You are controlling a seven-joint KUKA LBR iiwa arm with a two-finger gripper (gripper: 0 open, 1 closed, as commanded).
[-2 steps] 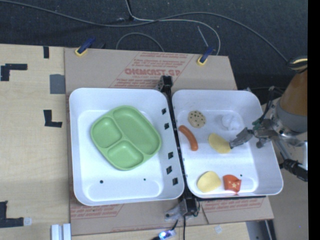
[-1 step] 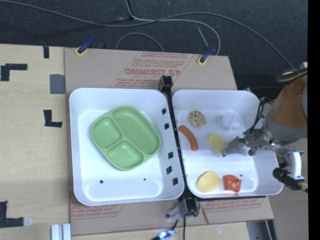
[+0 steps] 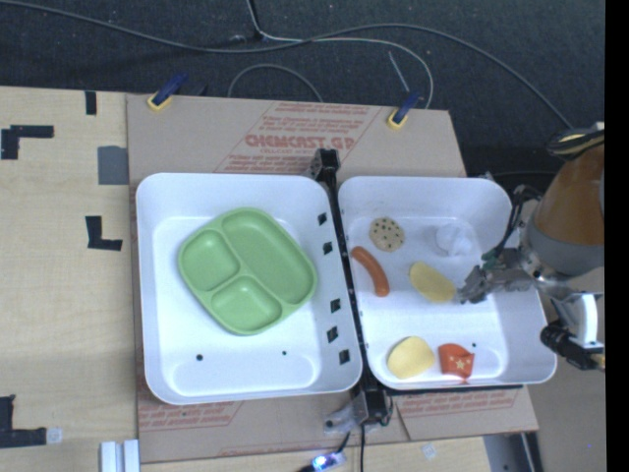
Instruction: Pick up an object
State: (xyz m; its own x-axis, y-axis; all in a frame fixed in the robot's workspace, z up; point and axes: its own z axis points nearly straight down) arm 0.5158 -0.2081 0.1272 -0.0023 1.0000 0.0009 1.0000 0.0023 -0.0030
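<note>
A pale yellow, rounded toy food piece is seen lying in the middle of the right bin, right of the frame's centre, and the end effector is placed just beside its right edge, low over the bin floor. Whether contact is made cannot be told, and whether the end effector is released or clenched cannot be told either, since its tips are dark and small. A toy sausage is set to the left of the yellow piece, near the bin's left wall, and a round cookie with dark specks is found above it. A faint whitish object is seen in the bin's upper right part. Along the lower edge of this bin a yellow lemon-like piece and a red piece are laid side by side. In the left bin a green divided plate is held, tilted diagonally. Both bins are carried on a sheet of printed cardboard over the wooden desk, with the grey arm entering from the frame's right.
</note>
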